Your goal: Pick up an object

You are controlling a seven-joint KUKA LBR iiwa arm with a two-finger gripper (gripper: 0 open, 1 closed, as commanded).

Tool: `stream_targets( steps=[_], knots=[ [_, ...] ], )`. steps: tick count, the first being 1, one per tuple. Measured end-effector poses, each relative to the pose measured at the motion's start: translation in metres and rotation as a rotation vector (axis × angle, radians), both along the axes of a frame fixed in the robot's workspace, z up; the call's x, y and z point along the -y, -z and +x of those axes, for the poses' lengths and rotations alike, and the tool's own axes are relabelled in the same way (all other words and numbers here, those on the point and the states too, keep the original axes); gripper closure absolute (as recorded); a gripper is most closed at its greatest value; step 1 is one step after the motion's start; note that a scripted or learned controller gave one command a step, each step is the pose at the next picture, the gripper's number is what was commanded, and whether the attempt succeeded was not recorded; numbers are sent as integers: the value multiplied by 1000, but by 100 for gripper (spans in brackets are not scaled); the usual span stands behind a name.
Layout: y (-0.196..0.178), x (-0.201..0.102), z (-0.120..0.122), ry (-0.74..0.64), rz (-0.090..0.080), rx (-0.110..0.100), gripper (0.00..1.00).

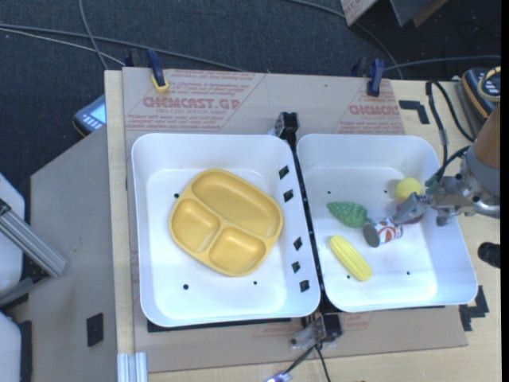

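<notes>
The right bin (445,281) holds a green leafy piece (347,212), a yellow corn cob (351,258), a small red and white can (382,232) lying on its side, and a yellow ball (408,188). My gripper (408,210) reaches in from the right and is low over this bin, between the ball and the can. Its tip is just above and right of the can, very close to it. I cannot tell if it touches the can. Nothing is seen held.
The left bin (151,213) holds a yellow divided plate (226,221). A black divider with clips (296,213) runs between the bins. Cables and a clamp (374,76) lie along the bench's back edge, and the arm's body (481,185) hangs over the right bin's right rim.
</notes>
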State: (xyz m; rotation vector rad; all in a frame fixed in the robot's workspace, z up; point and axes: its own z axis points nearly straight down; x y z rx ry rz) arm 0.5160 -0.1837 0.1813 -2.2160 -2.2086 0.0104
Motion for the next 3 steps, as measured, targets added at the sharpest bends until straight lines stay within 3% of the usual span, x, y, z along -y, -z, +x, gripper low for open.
stream_targets(
  steps=[1, 2, 3],
  knots=[
    [-6, 0, 3, -3, -3, 12, 0],
    [41, 8, 5, -2, -2, 8, 0],
    [68, 7, 13, -7, -5, 33, 0]
  ],
)
